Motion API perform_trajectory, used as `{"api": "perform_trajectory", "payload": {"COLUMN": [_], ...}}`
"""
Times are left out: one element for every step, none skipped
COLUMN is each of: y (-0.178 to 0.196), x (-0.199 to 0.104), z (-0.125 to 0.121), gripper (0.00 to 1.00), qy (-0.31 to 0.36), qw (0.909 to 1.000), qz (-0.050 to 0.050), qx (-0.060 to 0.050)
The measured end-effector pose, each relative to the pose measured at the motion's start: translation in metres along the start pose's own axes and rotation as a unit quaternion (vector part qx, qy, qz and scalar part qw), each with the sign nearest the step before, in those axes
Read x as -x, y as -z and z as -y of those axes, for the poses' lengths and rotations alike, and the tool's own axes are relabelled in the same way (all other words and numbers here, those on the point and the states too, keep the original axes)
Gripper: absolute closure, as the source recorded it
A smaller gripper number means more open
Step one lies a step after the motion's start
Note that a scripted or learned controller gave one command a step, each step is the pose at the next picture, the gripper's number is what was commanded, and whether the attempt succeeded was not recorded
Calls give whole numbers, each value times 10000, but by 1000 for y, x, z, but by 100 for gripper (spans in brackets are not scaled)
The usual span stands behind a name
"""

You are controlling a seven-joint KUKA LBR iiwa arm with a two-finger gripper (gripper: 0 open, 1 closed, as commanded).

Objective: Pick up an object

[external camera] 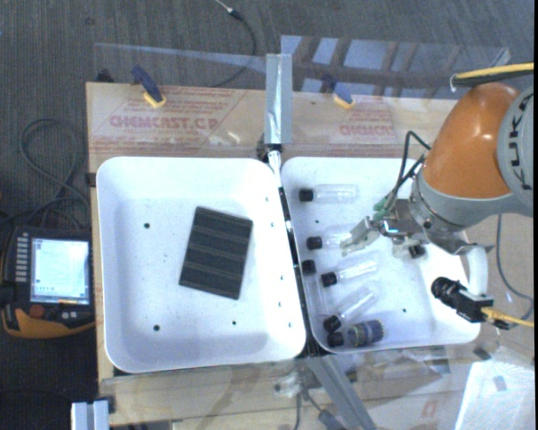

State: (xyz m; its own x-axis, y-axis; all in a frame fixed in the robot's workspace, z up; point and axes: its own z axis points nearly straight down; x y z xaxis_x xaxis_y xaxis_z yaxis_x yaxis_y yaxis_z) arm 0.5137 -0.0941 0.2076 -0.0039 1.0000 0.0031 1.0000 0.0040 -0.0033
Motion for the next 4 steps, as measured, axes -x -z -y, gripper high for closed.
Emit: {"api": "perform_trajectory", "payload": {"y": [36, -88, -117, -106], "x": [43, 121, 98, 95], "z": [-87, -58, -94, -95], "gripper": [0, 0, 0, 100], "qy": [416, 803, 1001, 1006], "qw": [9991, 9968, 9949, 9949], "qz": [5, 7, 44, 24], "qx": [14, 2, 65, 94]}}
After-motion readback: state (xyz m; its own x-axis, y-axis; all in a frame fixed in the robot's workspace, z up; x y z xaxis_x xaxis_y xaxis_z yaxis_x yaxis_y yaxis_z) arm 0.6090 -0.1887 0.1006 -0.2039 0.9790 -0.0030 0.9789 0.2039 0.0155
